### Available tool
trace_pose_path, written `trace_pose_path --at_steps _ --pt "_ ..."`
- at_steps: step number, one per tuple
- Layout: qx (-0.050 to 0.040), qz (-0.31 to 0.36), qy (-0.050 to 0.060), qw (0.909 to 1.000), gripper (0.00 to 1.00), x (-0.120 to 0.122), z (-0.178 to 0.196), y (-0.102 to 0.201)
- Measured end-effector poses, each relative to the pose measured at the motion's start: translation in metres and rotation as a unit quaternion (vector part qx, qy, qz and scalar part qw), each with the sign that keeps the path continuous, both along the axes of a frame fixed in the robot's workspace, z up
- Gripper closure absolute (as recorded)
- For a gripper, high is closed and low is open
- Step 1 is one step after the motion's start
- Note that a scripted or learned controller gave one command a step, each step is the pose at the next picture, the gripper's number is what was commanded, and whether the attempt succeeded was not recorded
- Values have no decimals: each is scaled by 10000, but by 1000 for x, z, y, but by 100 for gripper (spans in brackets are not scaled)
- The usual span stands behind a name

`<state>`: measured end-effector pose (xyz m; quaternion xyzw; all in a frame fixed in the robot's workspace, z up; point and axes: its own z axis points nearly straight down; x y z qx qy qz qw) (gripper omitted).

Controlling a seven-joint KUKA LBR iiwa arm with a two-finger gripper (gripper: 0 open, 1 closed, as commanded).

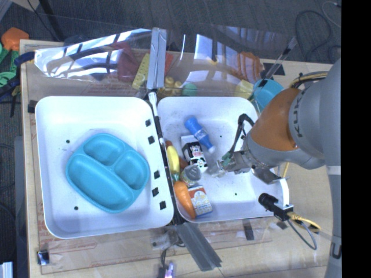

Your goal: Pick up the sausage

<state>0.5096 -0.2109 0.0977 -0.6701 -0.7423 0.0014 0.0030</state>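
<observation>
Crowding the right bin's (243,210) left wall: banana (173,158), carrot (183,197), carton (200,201).

Glossy blue plastic tray (108,171)

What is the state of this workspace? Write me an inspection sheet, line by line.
Surface: left bin and right bin, white, side by side.
Job's things: sausage cannot be picked out in the pile along the right bin's left wall.
Clutter: blue divided plate in the left bin; blue bottle, banana, carrot and small carton in the right bin.
Grippers: gripper low in the right bin, beside the pile.
Cables: black cable looped at the wrist; more cables at the bench's front right.
Surroundings: clear screen behind the bins; dark floor.
</observation>
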Motion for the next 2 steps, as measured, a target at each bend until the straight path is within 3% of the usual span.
trace_pose_path --at_steps 2 --pt "3 54 25 10000 100 2 15 0"
